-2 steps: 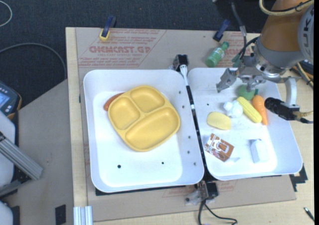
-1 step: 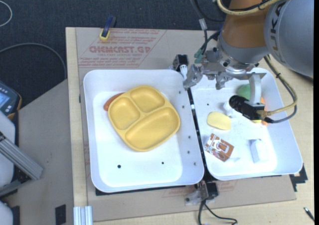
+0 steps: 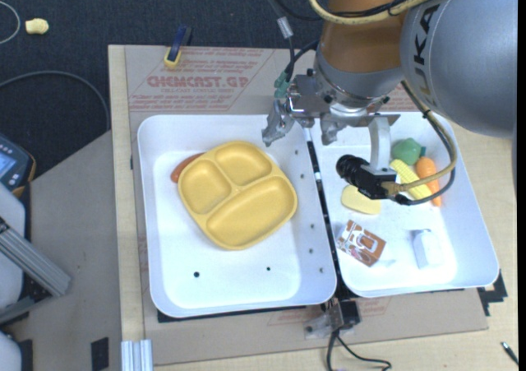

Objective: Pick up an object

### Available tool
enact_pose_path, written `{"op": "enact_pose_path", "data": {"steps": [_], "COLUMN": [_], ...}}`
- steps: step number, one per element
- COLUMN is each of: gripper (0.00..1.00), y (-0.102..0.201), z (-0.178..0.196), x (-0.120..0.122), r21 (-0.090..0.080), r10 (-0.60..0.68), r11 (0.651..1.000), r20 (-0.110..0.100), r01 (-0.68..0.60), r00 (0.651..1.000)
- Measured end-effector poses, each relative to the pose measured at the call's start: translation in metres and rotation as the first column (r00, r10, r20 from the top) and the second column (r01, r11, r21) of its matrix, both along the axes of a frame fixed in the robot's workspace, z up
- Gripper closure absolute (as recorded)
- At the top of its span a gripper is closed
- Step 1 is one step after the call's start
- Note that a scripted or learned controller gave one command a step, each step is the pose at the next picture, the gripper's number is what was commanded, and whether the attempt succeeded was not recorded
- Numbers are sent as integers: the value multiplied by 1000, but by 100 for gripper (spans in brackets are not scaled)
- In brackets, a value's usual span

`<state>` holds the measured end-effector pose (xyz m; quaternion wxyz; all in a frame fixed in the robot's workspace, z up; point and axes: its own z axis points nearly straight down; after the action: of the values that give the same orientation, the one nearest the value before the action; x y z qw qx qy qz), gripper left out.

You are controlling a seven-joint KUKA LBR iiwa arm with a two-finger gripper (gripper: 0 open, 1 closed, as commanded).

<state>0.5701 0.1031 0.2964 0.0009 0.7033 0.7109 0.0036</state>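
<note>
The yellow tray [image 3: 237,193] lies in the left bin [image 3: 164,271]. At its 1 o'clock the gripper [image 3: 297,122] hangs over the divider; I cannot tell its state. At 3 o'clock, toy food [image 3: 411,168] fills the right bin [image 3: 468,254].

Two white bins sit on the table: a left bin [image 3: 156,221] and a right bin [image 3: 468,238]. The left bin holds one yellow tray [image 3: 237,193] with three compartments, and one orange thing [image 3: 181,169] partly under it. The right bin holds one packet [image 3: 362,243], one white block [image 3: 422,248], one yellow slice [image 3: 362,201], one corn cob [image 3: 411,179], one green piece [image 3: 407,150] and one carrot [image 3: 426,168].
</note>
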Motion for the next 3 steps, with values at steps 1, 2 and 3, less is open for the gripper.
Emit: {"op": "enact_pose_path", "data": {"steps": [1, 2, 3], "gripper": [0, 100, 100], "y": [34, 32, 64], "z": [-30, -18, -7], "x": [-47, -44, -71], "r21": [-3, -3, -2], "r10": [-6, -10, -6], "r11": [1000, 1000, 1000], "r20": [-15, -7, -9], "r01": [6, 10, 6], "r00": [1000, 1000, 1000]}}
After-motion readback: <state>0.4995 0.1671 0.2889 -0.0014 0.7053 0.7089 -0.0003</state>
